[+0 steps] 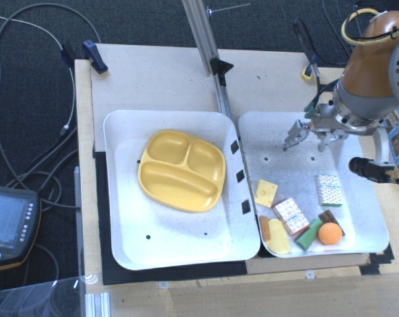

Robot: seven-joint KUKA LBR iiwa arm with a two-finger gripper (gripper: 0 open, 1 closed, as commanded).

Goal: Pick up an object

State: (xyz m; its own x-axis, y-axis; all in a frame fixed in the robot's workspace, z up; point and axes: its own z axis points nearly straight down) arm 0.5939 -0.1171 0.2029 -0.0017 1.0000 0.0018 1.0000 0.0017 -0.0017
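My gripper [307, 139] hangs over the far part of the right bin [279, 170], its two fingers spread apart with nothing between them. Below it, toward the bin's near edge, lie a yellow cheese wedge [266, 193], a red-and-white box [291, 216], a patterned white packet [329, 190], an orange ball [329, 234], a green block [308, 235], a brown piece [329, 217] and a pale yellow piece [278, 236]. All of them lie apart from the gripper.
The left bin [120, 177] holds a yellow divided plate [182, 170]. A metal post [203, 18] rises between the bins at the back. Cables and a pendant [8, 226] lie on the floor at left.
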